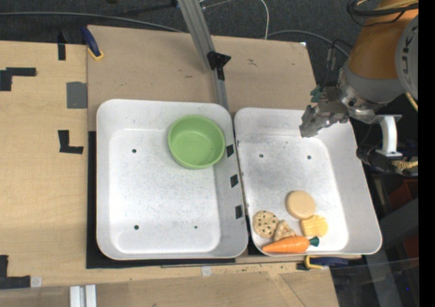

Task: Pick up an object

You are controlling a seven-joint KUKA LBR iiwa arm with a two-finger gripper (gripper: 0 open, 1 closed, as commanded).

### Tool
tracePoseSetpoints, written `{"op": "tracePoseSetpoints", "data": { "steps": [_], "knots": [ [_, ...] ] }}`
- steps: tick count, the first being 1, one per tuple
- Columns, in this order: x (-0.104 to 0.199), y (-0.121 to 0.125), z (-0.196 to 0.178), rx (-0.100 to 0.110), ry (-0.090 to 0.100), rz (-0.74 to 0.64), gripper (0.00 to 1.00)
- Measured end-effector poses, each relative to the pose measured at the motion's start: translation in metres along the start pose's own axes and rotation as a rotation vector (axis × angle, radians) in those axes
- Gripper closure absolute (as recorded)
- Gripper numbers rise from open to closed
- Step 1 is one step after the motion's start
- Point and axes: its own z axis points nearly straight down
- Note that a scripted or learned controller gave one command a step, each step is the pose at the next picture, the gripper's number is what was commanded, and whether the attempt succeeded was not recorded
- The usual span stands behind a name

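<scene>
Hanging over the right bin's far rim, the tool hides its grip; food crowds the near edge.

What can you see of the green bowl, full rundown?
The green bowl is a round, light-green dish, plain and matte like plastic, with a slightly darker rim ring and a flat paler floor. It sits upright, mouth up, with nothing visible inside. It rests on the floor of the left white bin, in the far right part, close to the wall shared with the right bin but apparently not touching it. Nothing else touches it; the gripper is over the other bin, well apart.
</scene>
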Motion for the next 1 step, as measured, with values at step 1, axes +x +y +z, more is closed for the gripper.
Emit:
{"op": "tracePoseSetpoints", "data": {
  "steps": [1],
  "knots": [
    [0.0439, 0.0078, 0.0091, 0.005, 0.002, -0.004, 1.00]
  ]
}}
